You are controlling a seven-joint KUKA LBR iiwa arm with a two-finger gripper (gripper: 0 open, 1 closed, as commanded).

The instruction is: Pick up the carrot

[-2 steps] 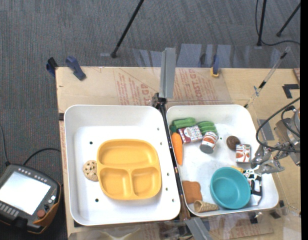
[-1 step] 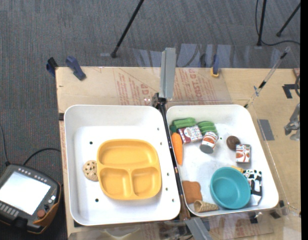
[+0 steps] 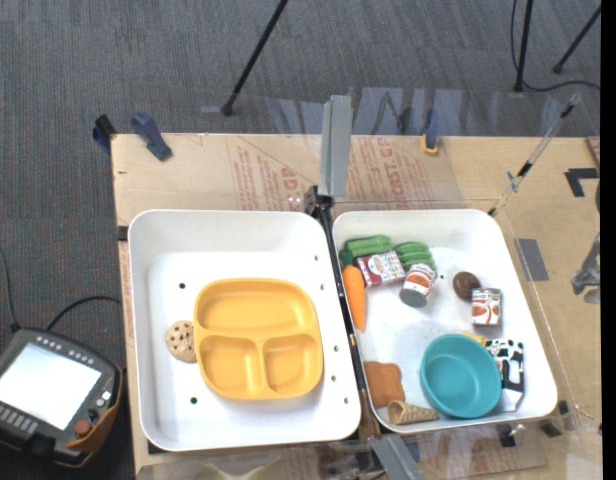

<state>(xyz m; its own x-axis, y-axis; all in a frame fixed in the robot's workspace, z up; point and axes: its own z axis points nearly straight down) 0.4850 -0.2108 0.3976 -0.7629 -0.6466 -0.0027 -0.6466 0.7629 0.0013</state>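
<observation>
Step in hand, as judged: the very start — approach not yet begun, carrot [image 3: 356, 297] untouched. The arm's end effector is nowhere to be read here, so I cannot tell whether it is released or clenched.

Carrot is lying in the right bin [image 3: 443, 220], hard against that bin's left wall, long axis running roughly along the wall, thick end toward the far edge and tip pointing toward the near edge.

Next move, as I am reading it: coming down over the carrot's middle with the grasp set across its width. The wall on one side is leaving little room for a finger there — a likely cause of a miss.

Crowding things: green items [image 3: 390, 248] just beyond the carrot's far end, a small labelled packet [image 3: 381, 268] just beside its upper part, a small can [image 3: 418, 285] a little further right. A brown piece [image 3: 384, 381] is sitting near the tip, and a teal bowl [image 3: 461, 375] toward the near right corner.

Left bin [image 3: 228, 230] is holding a yellow divided tray [image 3: 258, 338] and a cookie [image 3: 180, 341] — well apart, not interfering.
</observation>
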